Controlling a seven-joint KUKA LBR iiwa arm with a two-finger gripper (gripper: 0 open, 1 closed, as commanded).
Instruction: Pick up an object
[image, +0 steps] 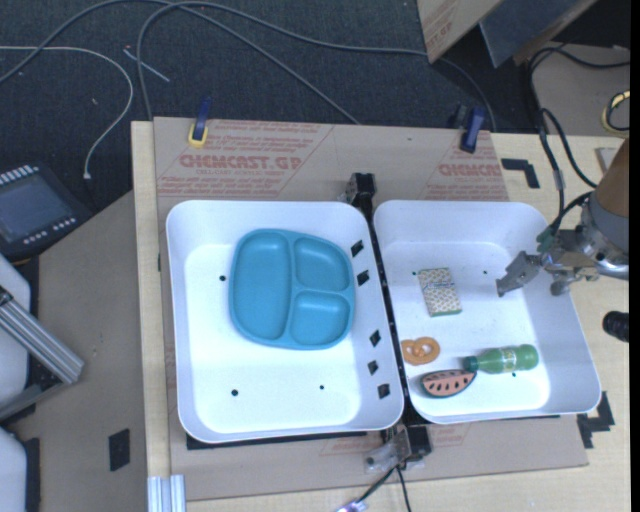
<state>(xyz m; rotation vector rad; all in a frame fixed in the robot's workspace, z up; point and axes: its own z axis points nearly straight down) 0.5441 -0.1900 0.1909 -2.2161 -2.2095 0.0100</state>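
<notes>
Nearest the camera, front edge of right shallow white plastic bin (560, 395): red watermelon-slice toy (447, 382), dark seeds, lying flat. Just beside it, up and right, green plastic bottle (503, 359) on its side, pale cap end pointing right; bottle and slice look touching or almost, can't tell which. Left of the bottle, small orange pretzel-shaped toy (420, 350), near the bin's left wall, apart from the slice. Further back, beige patterned rectangular sponge-like pad (439, 291), lying flat, mid-bin, well apart from the pretzel.

Left shallow white plastic bin (270, 400) sits right beside the right one, walls touching along the middle. In it: light blue three-compartment plastic plate (292, 288), flat, toward the back half.

Pincer (538, 277) of the grey arm reaches in from the right, over the right bin's back-right area, near the right wall. Its two dark fingers stand apart, nothing between them. It is well apart from pad, bottle and other toys.

Both bins rest on tan cardboard-topped desk (300, 150). Far edge: two blue clamps (201, 125). Beyond, dark floor with white cables (110, 60).
</notes>
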